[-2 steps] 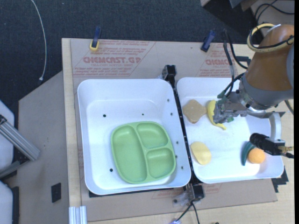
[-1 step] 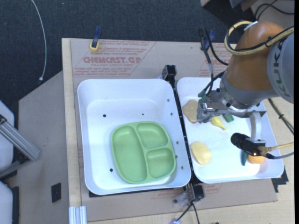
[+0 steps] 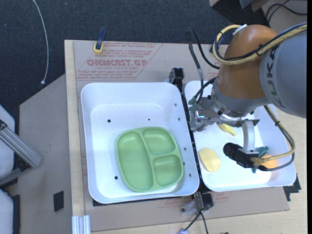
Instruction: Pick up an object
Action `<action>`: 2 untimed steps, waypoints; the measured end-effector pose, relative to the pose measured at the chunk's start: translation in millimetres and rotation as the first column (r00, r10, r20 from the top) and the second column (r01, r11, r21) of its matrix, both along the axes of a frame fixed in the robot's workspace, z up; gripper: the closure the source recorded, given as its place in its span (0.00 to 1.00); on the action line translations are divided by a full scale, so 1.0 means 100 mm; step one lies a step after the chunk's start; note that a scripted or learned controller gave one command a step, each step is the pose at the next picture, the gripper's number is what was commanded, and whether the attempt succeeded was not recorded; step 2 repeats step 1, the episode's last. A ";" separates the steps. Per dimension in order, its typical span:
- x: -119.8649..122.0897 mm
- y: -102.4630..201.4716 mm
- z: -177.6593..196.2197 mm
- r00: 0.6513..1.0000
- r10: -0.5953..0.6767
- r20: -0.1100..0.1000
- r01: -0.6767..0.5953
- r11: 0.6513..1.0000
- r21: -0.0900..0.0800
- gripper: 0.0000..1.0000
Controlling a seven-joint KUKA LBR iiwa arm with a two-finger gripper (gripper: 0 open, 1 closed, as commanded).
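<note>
The arm's orange band and grey wrist hang over the right bin [image 3: 278,177], and my gripper [image 3: 201,119] sits low at that bin's left wall, near the divider between the two bins. A pale yellow rounded object [image 3: 209,159] lies in the right bin, just below and to the right of the gripper and apart from it. A small yellow piece [image 3: 227,128] peeks out beside the wrist. At the bin's right, an orange object [image 3: 269,163] with a teal bit [image 3: 263,151] next to it is partly hidden. I see nothing held in the gripper.
The left bin [image 3: 97,101] holds a green divided plate [image 3: 148,157] in its lower middle. A cardboard sheet [image 3: 122,62] lies under both bins, with a blue and yellow clamp [image 3: 99,42] at its far edge. Cables loop around the wrist.
</note>
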State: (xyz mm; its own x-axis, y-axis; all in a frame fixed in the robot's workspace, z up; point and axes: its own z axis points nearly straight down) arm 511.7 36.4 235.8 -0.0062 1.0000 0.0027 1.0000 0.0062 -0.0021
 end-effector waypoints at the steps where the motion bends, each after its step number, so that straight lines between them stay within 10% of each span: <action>1: -0.01 0.46 0.05 1.000 -0.005 0.002 0.005 1.000 -0.002 1.00; 2: -0.01 0.46 0.05 1.000 -0.005 0.002 0.005 1.000 -0.002 1.00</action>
